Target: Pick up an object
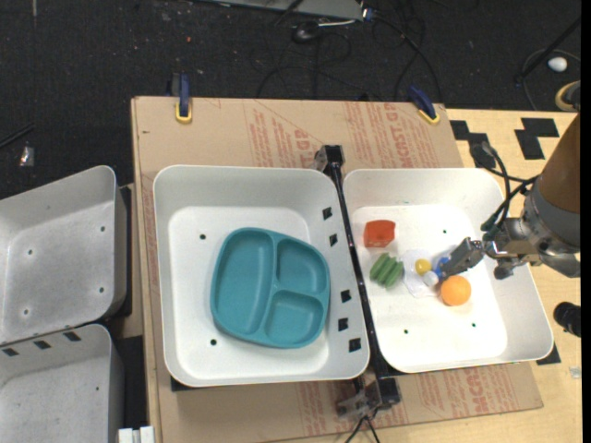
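Observation:
In the right bin lie a red block, a green ridged piece, a small yellow ball and an orange ball. A pale, see-through item and a small blue bit lie between them. My gripper reaches in from the right and hangs low over this cluster, just above the orange ball and beside the blue bit. Nothing is visibly lifted off the bin floor.
The left bin holds a teal divided plate. A black divider runs between the bins. The grey arm with its orange band stands over the right bin's right rim. Loose white trays lie at the far left.

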You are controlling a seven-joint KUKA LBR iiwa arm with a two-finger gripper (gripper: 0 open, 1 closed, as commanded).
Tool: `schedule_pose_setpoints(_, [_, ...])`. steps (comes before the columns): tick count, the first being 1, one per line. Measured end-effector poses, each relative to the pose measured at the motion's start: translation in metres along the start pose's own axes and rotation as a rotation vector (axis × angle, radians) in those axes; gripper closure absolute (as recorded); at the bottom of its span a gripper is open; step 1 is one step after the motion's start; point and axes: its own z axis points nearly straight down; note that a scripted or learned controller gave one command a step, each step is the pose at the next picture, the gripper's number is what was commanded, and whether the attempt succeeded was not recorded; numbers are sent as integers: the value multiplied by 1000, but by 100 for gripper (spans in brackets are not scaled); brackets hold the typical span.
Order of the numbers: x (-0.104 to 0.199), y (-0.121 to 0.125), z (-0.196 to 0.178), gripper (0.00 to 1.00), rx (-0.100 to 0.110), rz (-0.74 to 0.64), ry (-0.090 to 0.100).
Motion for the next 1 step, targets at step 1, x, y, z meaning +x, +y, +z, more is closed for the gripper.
schedule_pose_setpoints(1, [0, 2, -5, 0, -10, -3, -2])
